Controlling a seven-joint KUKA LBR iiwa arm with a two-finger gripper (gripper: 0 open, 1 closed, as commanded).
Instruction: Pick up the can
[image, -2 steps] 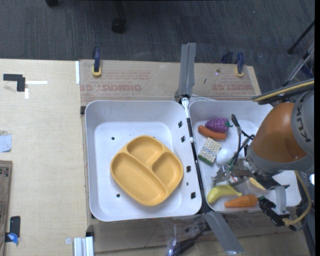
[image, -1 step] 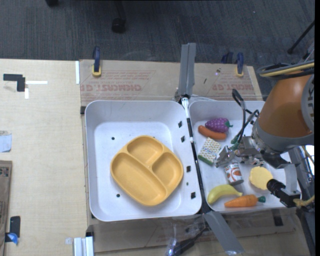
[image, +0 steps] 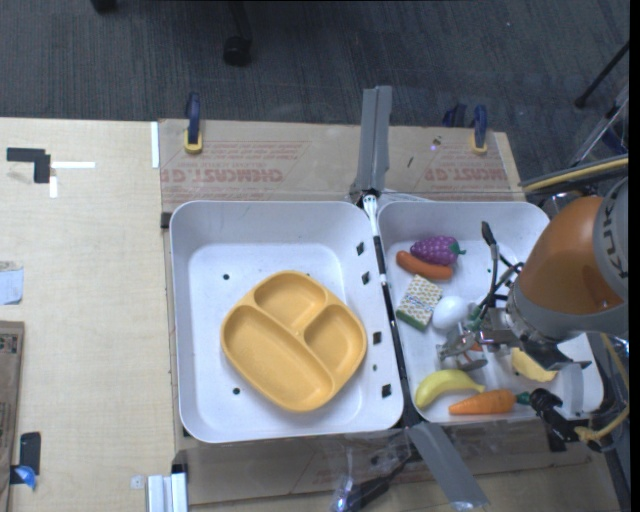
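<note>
The grey KUKA arm with the orange band (image: 578, 262) reached in from the right and hung low over the right-hand shallow white bin (image: 520, 212), its two-finger gripper (image: 462, 347) down among the clutter near the bin's middle. Around it lay a bunch of purple plastic grapes (image: 436, 248), an orange toy carrot (image: 424, 265), a pale green-and-white box (image: 419, 302), a white egg-shaped ball (image: 449, 311), a yellow toy banana (image: 446, 385) and a second orange carrot (image: 482, 403) along the front wall. The can itself couldn't be made out w/ any confidence (possibly hidden under the wrist, or part of the dark-and-metal tangle at the tool, but that's a guess). How wide the jaws stood, and whether anything sat between them, couldn't be told from this angle. The left-hand white bin (image: 190, 330) held a yellow three-compartment plastic plate (image: 293, 340), approx. central. Judged progress: approach done, grasp unconfirmed, lift not yet shown.
</note>
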